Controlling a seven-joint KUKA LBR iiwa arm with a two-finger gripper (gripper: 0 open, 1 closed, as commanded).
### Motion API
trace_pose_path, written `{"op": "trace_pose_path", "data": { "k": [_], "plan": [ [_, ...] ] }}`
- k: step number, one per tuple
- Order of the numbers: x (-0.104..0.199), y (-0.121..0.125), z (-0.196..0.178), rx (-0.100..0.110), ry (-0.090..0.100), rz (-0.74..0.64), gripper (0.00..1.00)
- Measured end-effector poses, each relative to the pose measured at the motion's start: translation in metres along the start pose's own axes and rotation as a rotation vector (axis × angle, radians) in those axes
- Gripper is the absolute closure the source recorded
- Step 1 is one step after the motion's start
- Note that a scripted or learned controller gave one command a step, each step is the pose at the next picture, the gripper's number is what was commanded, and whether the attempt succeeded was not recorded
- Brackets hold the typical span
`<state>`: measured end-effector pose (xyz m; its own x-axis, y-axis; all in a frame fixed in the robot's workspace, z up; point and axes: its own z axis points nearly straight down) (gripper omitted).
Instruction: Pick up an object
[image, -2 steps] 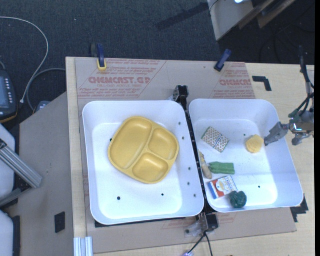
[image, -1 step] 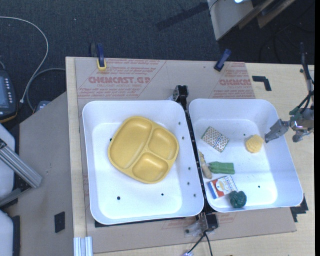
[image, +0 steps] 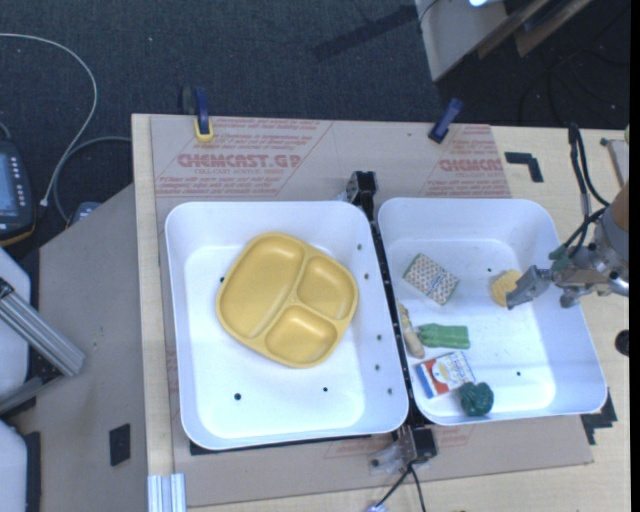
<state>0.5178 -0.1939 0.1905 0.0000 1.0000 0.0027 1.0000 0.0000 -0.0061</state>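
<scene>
Two white bins logged: left bin (image: 200, 400) with a yellow divided plate (image: 288, 298), right bin (image: 560, 370) with the small stuff. Ruled the plate out as a hazard, well apart from the action.

Found the gripper (image: 522, 290) low in the right bin, toward its right side. Could not tell whether open or closed; saw nothing clearly held. Flagged the wrist sitting near the right rim: possible clip on a deeper reach.

Noted patterned box (image: 431, 277), printed card (image: 445, 373), green piece (image: 444, 336) and dark green lump (image: 477, 399) further left, all apart from the gripper.

Judged the small yellow piece (image: 504, 285), right up against the gripper, the likely target. Expected the main failure there: shoving it sideways instead of capturing it, if approached off-centre. Also rated its rounded shape likely to squirt out on closing or drop on lift.
</scene>
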Motion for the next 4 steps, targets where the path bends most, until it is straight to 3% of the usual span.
{"op": "trace_pose_path", "data": {
  "k": [2, 3, 4],
  "plan": [
    [0.006, -0.007, 0.106, 0.002, 0.001, 0.0, 0.0],
    [0.005, -0.005, 0.091, -0.007, -0.003, 0.0, 1.0],
    [-0.003, -0.008, 0.031, -0.01, -0.005, 0.0, 1.0]
  ]
}}
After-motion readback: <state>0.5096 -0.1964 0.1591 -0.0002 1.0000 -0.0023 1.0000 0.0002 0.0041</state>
